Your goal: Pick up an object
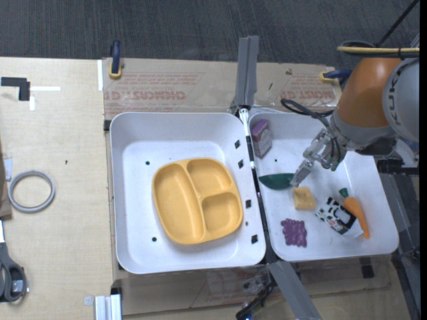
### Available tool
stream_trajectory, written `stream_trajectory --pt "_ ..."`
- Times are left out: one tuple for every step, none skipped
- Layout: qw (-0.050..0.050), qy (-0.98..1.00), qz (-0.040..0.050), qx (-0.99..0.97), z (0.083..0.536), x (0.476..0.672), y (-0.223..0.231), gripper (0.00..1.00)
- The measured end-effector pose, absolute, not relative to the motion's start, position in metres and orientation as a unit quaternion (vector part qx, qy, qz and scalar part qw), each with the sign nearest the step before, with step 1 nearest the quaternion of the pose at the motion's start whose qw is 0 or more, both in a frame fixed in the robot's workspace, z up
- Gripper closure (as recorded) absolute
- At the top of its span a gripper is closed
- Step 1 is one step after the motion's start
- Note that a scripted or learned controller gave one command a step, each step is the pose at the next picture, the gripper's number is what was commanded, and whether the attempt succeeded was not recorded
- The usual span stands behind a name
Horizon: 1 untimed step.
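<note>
My gripper (pixel 300 177) hangs over the middle of the right bin (pixel 383 242), its tips just above and right of a dark green leaf-shaped piece (pixel 275 180). A tan block (pixel 304 198) lies just below the tips. A purple box (pixel 261 137) stands at the bin's back left. A purple bunch of grapes (pixel 293 232) lies near the front. At the right are a black-and-white cow-patterned item (pixel 333 215) and an orange carrot (pixel 356 212). Nothing shows between the fingers.
The left bin (pixel 127 199) holds a yellow divided plate (pixel 197 199). A grey divider post (pixel 246 72) stands behind the two bins. On the bench at the left lie a grey tape ring (pixel 30 191) and scissors (pixel 12 279).
</note>
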State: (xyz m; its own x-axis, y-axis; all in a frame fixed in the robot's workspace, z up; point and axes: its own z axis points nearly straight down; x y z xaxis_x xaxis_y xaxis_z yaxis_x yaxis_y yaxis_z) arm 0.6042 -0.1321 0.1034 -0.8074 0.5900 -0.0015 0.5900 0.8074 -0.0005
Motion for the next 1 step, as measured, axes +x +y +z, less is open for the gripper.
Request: stream_trajectory --pt "0.001 0.974 -0.0003 0.228 0.1162 0.5895 -0.1128 0.00"
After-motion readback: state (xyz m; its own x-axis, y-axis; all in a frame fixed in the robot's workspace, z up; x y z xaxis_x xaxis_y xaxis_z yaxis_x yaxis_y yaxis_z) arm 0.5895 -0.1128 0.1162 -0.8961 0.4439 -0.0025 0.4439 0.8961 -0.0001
